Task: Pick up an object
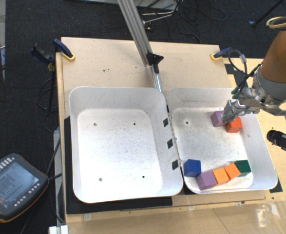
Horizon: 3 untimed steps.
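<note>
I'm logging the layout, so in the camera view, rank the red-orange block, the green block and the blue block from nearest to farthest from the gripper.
1. Red-orange block: right beside the gripper, in the right bin's upper part.
2. Green block: lower right, at the end of the row along the near wall.
3. Blue block: lower left corner of the right bin, farthest.

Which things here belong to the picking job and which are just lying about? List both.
Job: tool; purple block and orange block beside it; blue block, purple cube, orange cube, green block; right bin.

Lying about: left bin, handheld controller, clamps.
</note>
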Each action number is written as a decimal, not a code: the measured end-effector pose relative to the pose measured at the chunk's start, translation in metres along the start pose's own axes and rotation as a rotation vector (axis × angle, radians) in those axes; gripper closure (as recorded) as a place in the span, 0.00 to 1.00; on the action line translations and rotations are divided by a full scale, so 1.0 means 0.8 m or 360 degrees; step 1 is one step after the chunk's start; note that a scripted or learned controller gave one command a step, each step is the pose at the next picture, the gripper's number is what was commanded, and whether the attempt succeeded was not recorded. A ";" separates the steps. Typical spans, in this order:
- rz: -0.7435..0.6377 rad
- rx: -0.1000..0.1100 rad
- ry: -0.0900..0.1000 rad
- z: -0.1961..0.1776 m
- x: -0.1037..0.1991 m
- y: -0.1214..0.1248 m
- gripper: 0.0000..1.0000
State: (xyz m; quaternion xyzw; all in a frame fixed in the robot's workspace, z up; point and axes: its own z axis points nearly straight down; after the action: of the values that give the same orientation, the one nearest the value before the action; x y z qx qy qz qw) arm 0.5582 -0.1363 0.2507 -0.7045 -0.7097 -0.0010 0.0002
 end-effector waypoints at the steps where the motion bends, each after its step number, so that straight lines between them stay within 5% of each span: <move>1: 0.0000 0.0004 0.0000 0.011 0.058 -0.003 1.00; 3: -0.0002 0.0004 0.0001 0.004 0.204 -0.029 1.00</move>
State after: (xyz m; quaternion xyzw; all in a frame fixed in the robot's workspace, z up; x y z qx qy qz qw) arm 0.5342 0.0270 0.2476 -0.7040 -0.7102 -0.0004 0.0013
